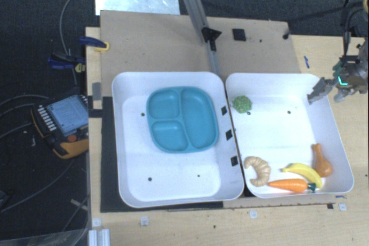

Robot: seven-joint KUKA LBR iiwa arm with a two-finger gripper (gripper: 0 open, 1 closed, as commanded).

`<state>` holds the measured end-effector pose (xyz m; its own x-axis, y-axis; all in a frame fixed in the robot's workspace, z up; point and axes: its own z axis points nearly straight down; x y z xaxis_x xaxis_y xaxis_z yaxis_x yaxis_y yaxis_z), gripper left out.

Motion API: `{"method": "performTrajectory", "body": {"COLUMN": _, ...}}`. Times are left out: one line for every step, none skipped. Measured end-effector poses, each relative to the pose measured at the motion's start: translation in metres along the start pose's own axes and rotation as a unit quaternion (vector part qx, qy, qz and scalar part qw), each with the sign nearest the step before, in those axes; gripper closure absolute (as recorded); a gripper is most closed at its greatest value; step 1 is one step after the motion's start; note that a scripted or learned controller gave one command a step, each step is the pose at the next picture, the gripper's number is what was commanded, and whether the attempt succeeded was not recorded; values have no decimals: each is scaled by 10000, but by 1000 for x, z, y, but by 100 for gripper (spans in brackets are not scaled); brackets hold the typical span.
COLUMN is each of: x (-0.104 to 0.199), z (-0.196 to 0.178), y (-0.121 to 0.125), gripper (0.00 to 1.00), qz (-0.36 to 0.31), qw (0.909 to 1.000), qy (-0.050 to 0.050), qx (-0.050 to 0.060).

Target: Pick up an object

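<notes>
Drumstick (321, 161) (near corner) — well below the gripper (327, 90)

No text, label, brand, number or sign could be read anywhere in the camera view. The small device (64, 114) lying left of the desk (150, 43) showed a pale screen and a row of keys, but whatever stood on them was too small and blurred to make out. The black squares on the divider between the bins (228, 134) and the dark patch (239, 34) on the desk carried no legible marks.
</notes>
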<state>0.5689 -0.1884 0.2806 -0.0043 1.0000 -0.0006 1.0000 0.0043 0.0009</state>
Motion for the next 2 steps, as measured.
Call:
{"method": "performTrajectory", "body": {"x": 0, "z": -1, "y": 0, "gripper": 0, "qz": -1, "qw": 10000, "qy": -1, "qx": -6}}
{"method": "performTrajectory", "body": {"x": -1, "z": 43, "y": 7, "gripper": 0, "qz": 10, "qw": 10000, "qy": 2, "qx": 12}}
